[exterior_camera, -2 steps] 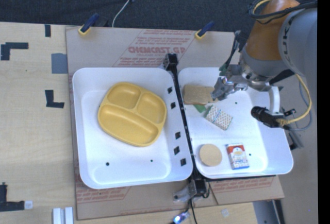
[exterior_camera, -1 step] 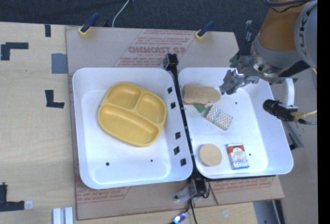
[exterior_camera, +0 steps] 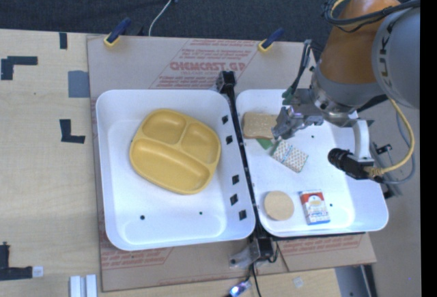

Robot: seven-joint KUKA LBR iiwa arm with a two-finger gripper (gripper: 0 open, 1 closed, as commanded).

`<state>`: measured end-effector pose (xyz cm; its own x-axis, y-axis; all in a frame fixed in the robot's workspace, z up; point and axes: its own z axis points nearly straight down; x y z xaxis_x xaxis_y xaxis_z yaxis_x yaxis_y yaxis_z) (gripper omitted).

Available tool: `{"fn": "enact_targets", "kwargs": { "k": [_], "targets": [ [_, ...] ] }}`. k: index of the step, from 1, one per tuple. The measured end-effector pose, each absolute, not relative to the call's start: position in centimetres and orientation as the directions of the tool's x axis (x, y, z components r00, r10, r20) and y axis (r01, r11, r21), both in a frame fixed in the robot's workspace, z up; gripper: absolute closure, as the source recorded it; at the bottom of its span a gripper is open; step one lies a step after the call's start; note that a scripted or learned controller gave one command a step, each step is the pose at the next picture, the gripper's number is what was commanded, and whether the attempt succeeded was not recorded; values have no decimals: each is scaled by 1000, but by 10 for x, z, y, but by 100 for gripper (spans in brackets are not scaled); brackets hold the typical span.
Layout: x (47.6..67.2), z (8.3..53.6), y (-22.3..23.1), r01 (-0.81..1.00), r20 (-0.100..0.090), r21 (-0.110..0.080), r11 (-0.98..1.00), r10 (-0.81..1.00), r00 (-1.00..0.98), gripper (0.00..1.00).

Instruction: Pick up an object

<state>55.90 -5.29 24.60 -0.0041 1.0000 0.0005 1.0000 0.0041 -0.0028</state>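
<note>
Camera view: pincer (exterior_camera: 285, 130) is hovering over the patterned packet (exterior_camera: 289, 156), right of centre; grip state unreadable. Centre it before descending.

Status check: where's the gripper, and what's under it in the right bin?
Gripper low in right bin. Over tan sponge and patterned packet. Nothing seen held. Round cracker and red carton nearer, apart.

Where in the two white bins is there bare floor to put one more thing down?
The left bin has bare floor in front of the yellow tray and along its left wall. In the right bin, bare floor lies right of the small box. Its back left is crowded: sponge, patterned packet, pincer. The round disc sits front left.
</note>
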Motion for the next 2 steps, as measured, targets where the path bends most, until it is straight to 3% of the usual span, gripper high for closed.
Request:
{"fn": "enact_targets", "kwargs": {
  "k": [2],
  "targets": [
    [532, 231, 43, 1000, 1, -3, 7, 1000, -7, 100]
  ]
}}
